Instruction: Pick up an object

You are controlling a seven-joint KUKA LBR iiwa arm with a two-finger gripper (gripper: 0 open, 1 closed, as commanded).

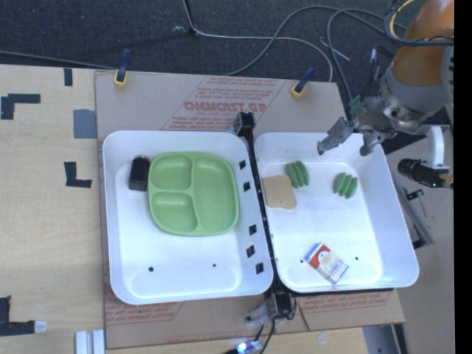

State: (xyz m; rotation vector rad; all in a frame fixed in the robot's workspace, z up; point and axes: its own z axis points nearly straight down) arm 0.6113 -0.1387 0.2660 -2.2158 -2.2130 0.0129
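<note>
Small packet (326, 263) near right bin's (391, 220) front edge. Gripper (346, 144) above far edge, fingers spread, empty. Nearest target, green piece (344, 185), lies just frontward, long axis front-to-back.

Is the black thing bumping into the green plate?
Touching, it looks like. In the camera view the black block sits right against the green plate's left rim in the left bin, with no white showing between them.

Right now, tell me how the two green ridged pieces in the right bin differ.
The left green piece lies beside the tan slice; the right green piece lies apart from other items. The left one sits farther from the claw, the right one almost below it. Both are green, ridged and similar in size.
</note>
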